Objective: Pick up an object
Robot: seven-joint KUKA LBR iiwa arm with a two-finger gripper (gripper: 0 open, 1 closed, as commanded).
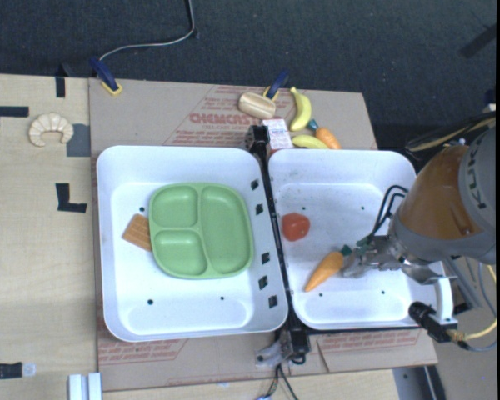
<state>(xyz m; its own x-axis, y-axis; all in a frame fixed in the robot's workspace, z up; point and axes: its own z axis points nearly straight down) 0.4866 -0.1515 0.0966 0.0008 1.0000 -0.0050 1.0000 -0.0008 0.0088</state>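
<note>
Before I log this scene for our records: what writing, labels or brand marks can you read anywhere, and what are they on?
"CHEMCAS…", red print, partly covered, on the brown cardboard sheet under the two bins.
More red print along the cardboard's front edge: too small to read.
Small white-and-red printed box behind the bins: label too blurred to read.

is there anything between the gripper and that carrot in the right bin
Nothing visible. The gripper sits right at the leafy end of the carrot in the right bin; the red tomato lies off to the side.
</note>
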